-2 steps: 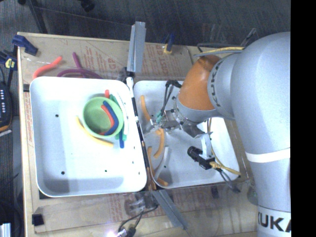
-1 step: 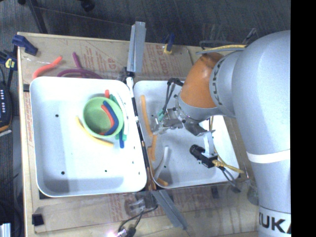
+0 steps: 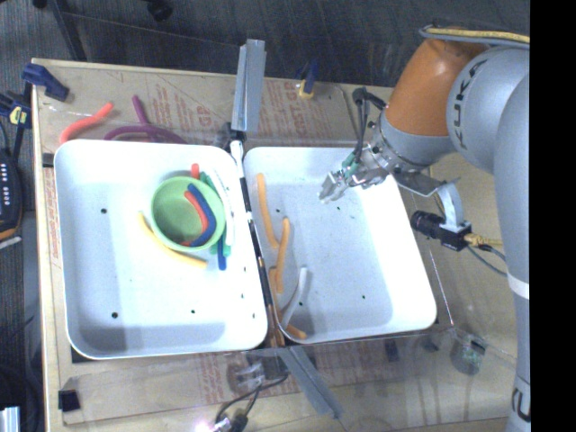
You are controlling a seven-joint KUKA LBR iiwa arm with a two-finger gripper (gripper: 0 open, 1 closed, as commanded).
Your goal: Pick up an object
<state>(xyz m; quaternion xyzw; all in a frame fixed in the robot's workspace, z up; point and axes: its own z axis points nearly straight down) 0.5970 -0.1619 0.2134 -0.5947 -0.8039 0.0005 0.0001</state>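
Note:
My gripper (image 3: 335,187) hangs over the back part of the right bin (image 3: 378,295), above bare white floor. Nothing shows between its fingers. Several orange sticks (image 3: 281,246) lie along the right bin's left wall, well to the left of the gripper, with a pale grey stick (image 3: 301,288) beside them. In the left bin (image 3: 117,304) a green bowl (image 3: 184,212) sits with red and blue curved pieces inside and a yellow stick (image 3: 171,246) under its edge.
A grey metal divider bar (image 3: 247,88) runs back from between the bins. Orange and purple cables (image 3: 126,124) lie on the bench behind the left bin. The robot's arm (image 3: 459,88) fills the right side.

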